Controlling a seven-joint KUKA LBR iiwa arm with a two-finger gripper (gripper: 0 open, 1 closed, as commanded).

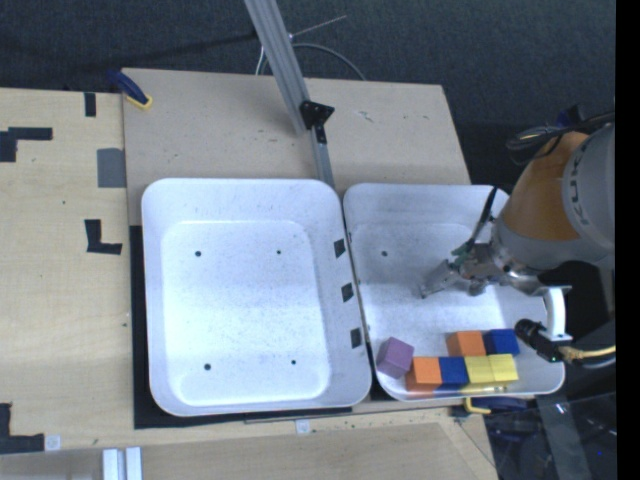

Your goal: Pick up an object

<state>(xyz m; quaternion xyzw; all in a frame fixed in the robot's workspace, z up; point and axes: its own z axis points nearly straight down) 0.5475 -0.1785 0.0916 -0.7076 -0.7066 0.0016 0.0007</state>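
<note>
Camera view from above: two shallow white plastic bins are seen side by side on a pale wooden bench (230,118), the left bin (160,298) speckled with dark flecks, the right bin (400,208) holding a cluster of small blocks along its near edge. A pale purple cube-shaped block (396,355) is set apart at the near left corner of the right bin, tilted slightly. Just beside it a row is formed by an orange block (427,370), a blue block (453,370) and two yellow blocks (491,369), touching one another; behind these a second orange block (465,343) and a second blue block (501,342) are placed side by side. All the blocks are seen as matt, solid-coloured and roughly cubic.

The grey arm with its orange band (545,193) is reached in from the right, and the two-finger gripper (437,283) is held low over the middle of the right bin, well apart from the blocks and behind them. No block is seen between its fingers; whether they are spread or closed cannot be told. A grey metal rail (285,58) is laid slantwise across the bench behind the bins
</note>
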